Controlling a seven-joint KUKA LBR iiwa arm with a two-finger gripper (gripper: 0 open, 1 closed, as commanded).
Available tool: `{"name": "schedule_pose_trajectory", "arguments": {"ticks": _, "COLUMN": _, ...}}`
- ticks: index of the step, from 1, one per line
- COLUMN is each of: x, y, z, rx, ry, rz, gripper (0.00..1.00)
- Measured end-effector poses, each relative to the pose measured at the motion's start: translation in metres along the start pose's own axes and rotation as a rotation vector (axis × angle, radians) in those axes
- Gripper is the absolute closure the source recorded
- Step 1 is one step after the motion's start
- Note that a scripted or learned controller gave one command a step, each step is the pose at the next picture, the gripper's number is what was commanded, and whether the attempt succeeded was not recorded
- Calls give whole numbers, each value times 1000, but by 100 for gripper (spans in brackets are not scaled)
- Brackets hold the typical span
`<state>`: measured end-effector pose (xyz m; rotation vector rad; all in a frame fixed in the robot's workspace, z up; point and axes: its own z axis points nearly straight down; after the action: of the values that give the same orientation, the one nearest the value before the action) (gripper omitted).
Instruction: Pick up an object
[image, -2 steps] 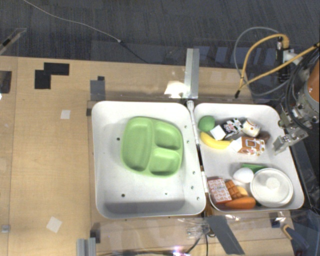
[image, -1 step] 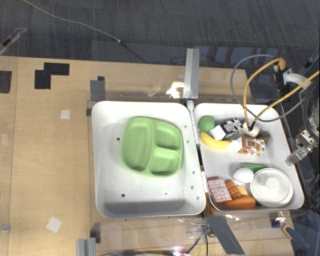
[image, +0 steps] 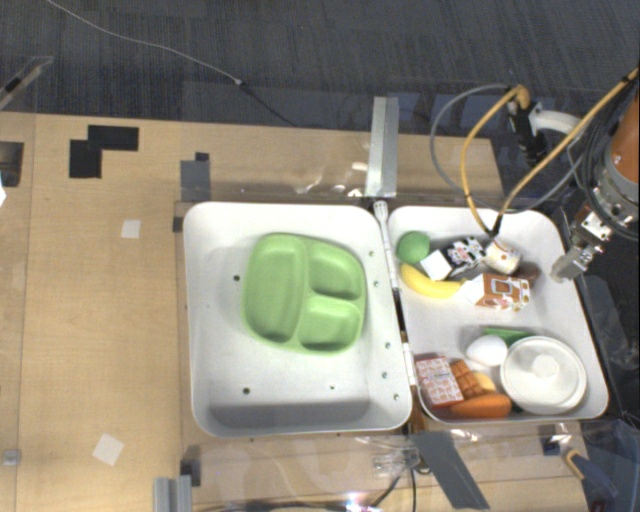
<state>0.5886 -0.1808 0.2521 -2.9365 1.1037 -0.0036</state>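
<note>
I see gripper (image: 577, 262) at right white bin's (image: 575, 310) right rim, nothing between fingers; can't tell jaw state tbh; yellow plastic banana (image: 430, 284) lies upper-left there, beside green ball (image: 412, 247); I'd go straight down on banana's middle, avoid clutter

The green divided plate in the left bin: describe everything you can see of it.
The green divided plate is a light green, matte, plastic-looking tray with rounded corners and three compartments: one long one on its left side and two smaller ones on its right. It lies flat, right side up, turned slightly askew, near the middle of the left white bin. It rests on the bin floor; nothing lies in it and nothing else touches it.
</note>
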Motion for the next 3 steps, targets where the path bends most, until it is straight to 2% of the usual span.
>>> {"name": "schedule_pose_trajectory", "arguments": {"ticks": 1, "x": 9, "y": -16, "z": -16, "rx": -1, "ry": 4, "rz": -157, "gripper": 100}}
{"name": "schedule_pose_trajectory", "arguments": {"ticks": 2, "x": -33, "y": -75, "z": 18, "rx": 0, "ry": -3, "rz": -140, "gripper": 100}}
{"name": "schedule_pose_trajectory", "arguments": {"ticks": 3, "x": 66, "y": -25, "z": 0, "rx": -2, "ry": 6, "rz": -240, "gripper": 100}}
